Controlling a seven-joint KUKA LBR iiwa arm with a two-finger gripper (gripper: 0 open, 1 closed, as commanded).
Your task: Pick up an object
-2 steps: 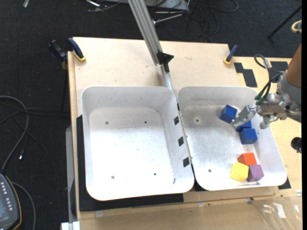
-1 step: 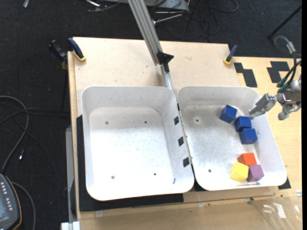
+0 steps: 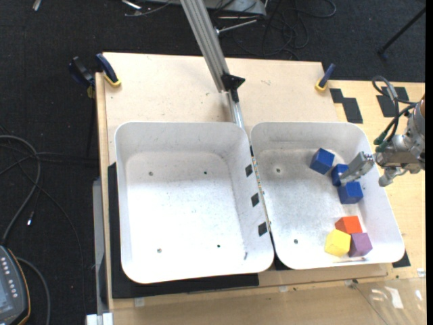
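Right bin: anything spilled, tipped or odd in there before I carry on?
Nothing stands out. In the right bin, the blue cubes sit in a loose group near the end effector, while the orange, yellow and purple cubes cluster at the near corner. Nothing lies outside.

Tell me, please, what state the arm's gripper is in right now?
Gripper: cannot be told; it is low in the right white bin, among the blue cubes.
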